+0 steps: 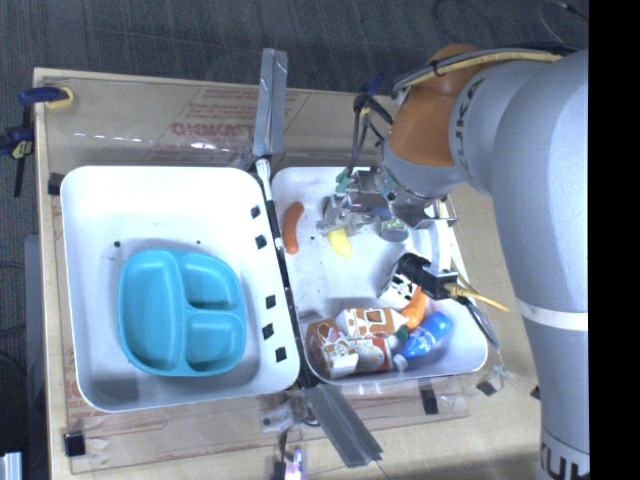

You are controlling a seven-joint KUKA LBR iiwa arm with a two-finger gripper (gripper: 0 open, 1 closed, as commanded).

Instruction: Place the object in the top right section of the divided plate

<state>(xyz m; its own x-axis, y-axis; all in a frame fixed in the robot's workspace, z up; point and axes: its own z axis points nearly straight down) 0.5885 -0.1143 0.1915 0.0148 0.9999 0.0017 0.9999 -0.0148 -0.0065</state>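
The bench has a light wooden top under a clear sheet, with reversed red print near its far edge. It stands on dark grey carpet. A blue-handled clamp grips the far left corner, and a second clamp sits on the left edge below it. Black cables lie on the carpet at upper right. Lighting is even and diffuse
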